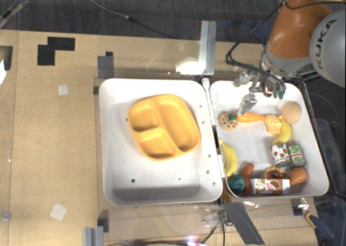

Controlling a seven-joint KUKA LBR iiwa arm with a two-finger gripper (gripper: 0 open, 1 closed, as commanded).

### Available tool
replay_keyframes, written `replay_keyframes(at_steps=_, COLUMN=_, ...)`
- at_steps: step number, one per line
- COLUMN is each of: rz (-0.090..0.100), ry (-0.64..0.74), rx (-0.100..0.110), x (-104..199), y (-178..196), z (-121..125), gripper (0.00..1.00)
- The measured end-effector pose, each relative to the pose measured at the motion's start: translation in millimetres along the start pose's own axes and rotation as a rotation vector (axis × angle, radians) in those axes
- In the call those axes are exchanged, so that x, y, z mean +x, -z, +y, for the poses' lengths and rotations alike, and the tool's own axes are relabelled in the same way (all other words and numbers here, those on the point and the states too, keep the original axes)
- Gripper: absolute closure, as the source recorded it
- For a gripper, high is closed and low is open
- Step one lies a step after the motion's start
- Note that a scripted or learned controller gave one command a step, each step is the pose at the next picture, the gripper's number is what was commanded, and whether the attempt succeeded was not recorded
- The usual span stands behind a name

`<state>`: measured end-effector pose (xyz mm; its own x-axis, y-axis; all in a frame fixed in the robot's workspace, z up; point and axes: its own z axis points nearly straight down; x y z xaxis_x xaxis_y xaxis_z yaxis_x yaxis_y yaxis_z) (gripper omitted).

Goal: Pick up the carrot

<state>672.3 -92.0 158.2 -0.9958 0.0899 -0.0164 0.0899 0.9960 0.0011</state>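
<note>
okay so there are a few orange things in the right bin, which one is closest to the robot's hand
The carrot, lying long and thin with its green end toward the cookie, directly under the hand. The rounder orange piece sits at the bin's near right corner.

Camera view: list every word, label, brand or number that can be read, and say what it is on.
"KUKA": dark letters running vertically on the grey arm at the upper right; the last letters are cut off by the edge.
Small carton in the right bin: red, white and green print, too small to read.
Flat packet by the bin's near wall: label too blurred to read.
</note>
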Motion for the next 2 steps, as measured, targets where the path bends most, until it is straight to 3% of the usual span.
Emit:
replay_keyframes(at_steps=1, rz=0.002, ry=-0.071, rx=0.000, x=63, y=-68, z=-26, gripper=0.00)
replay_keyframes(at_steps=2, rz=0.003, ry=-0.201, rx=0.000, x=48, y=-69, z=7, gripper=0.00)
